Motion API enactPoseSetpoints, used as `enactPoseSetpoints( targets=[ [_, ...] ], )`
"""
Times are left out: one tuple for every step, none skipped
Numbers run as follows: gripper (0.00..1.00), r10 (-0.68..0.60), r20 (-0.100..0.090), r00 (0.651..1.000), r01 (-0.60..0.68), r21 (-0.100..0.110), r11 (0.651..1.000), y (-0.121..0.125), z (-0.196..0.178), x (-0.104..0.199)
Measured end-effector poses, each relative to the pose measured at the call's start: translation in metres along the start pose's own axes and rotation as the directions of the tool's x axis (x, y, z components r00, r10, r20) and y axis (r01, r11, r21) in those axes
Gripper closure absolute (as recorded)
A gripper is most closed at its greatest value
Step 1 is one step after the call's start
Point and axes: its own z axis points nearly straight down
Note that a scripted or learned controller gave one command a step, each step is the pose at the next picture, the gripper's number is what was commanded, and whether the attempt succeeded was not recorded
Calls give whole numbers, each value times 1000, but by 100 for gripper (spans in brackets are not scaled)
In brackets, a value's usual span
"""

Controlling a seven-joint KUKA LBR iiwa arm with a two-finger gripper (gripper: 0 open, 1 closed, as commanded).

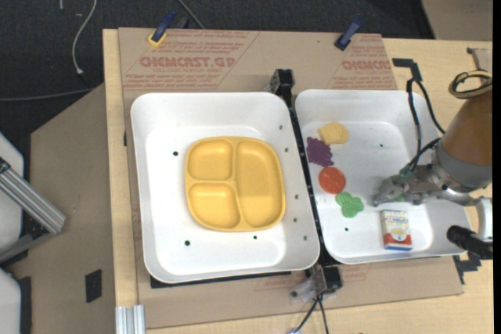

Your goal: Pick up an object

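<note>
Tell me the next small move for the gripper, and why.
Probably shift the gripper slightly toward the green toy and lower it. It sits in the right bin with nothing visibly between its fingers, and the green toy lies closest, just left of it, near the red ball.

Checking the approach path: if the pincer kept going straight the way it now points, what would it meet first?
The pincer points left across the right bin. Most likely it would meet the green toy first, with the red ball just beyond; its height is unclear.
</note>
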Motion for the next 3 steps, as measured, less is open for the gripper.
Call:
enactPoseSetpoints(
  targets=[
    [100, 0, 1, 1000, 0, -5, 1000, 1, -13, 0],
    [100, 0, 6, 1000, 0, -11, 1000, 6, -66, -10],
    [100, -2, 5, 1000, 2, -10, 1000, 11, -110, -10]
  ],
)
